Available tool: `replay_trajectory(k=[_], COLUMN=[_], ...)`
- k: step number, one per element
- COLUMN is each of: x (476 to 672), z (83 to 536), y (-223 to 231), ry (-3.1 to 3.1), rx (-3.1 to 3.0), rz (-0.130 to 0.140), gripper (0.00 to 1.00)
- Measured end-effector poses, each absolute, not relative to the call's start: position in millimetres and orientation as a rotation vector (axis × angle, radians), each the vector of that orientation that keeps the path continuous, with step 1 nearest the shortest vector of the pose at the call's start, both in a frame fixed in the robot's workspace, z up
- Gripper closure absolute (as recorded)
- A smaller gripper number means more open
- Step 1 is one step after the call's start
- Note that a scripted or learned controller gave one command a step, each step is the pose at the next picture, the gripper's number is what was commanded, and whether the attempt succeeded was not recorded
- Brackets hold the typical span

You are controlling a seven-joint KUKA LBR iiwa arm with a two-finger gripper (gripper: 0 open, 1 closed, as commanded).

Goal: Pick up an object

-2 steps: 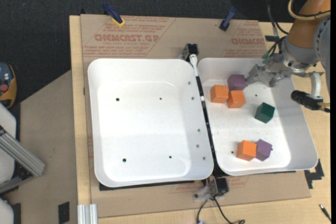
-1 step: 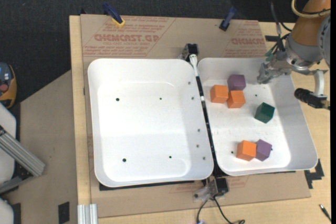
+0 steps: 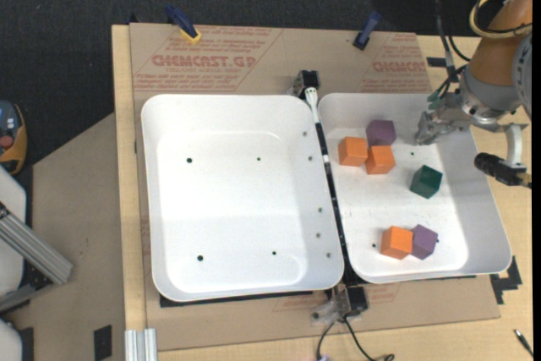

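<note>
My gripper [image 3: 425, 132] hangs over the far right part of the right bin [image 3: 482, 249], with nothing visible between its fingers. Just left of it sits a purple block [image 3: 381, 132]. Two orange blocks [image 3: 353, 150] [image 3: 380, 160] lie touching below that purple one. A dark green block [image 3: 426, 181] rests in front of the gripper, a short way apart from it. Near the bin's front edge an orange block [image 3: 396, 242] and a second purple block [image 3: 423, 241] sit side by side.
The left bin [image 3: 169, 123] lies beside the right one, with a black clamp [image 3: 308, 84] at the far end of their shared edge. Blue clips [image 3: 183, 24] [image 3: 367, 30] hold the cardboard sheet at the back. The arm's grey wrist [image 3: 499, 89] overhangs the right rim.
</note>
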State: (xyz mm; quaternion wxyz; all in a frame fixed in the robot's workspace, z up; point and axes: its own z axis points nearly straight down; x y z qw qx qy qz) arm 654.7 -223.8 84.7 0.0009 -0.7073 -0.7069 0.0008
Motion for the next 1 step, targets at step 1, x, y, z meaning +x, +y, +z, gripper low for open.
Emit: replay_trajectory(k=[1], x=[597.3], z=[84.7], y=[-224.2], ry=[-2.217], rx=[-2.22], rz=[0.003], gripper=[1.0])
